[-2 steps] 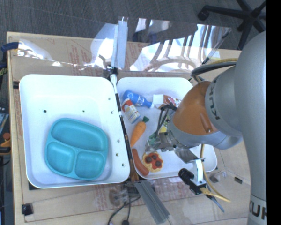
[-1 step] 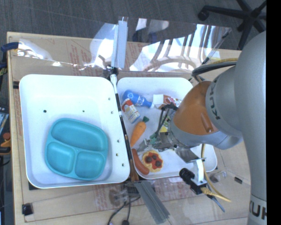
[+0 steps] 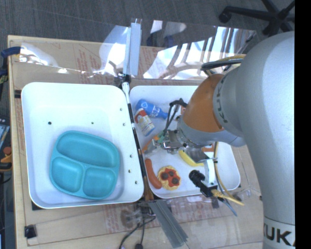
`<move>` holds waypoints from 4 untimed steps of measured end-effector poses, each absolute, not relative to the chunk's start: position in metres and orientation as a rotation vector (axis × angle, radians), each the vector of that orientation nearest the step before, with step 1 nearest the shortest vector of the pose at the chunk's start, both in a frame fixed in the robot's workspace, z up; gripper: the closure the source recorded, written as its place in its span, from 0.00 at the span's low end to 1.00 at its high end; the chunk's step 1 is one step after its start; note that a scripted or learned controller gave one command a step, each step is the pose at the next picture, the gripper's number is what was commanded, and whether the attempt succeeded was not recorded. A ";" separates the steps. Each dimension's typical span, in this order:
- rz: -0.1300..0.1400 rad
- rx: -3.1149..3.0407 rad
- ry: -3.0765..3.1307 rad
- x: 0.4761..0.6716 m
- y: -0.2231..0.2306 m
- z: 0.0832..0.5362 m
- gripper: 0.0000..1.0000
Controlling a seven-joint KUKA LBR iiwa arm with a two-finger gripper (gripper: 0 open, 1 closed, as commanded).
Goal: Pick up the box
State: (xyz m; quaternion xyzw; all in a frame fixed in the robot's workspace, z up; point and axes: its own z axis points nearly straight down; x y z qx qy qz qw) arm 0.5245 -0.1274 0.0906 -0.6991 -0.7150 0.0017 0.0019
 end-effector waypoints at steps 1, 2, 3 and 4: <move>0.005 -2.089 -2.369 0.480 -0.113 0.095 0.00; 0.002 -2.139 -2.298 0.558 -0.110 0.131 0.00; 0.003 -1.988 -2.426 0.510 -0.130 0.096 0.00; 0.002 -1.911 -2.486 0.476 -0.133 0.090 0.00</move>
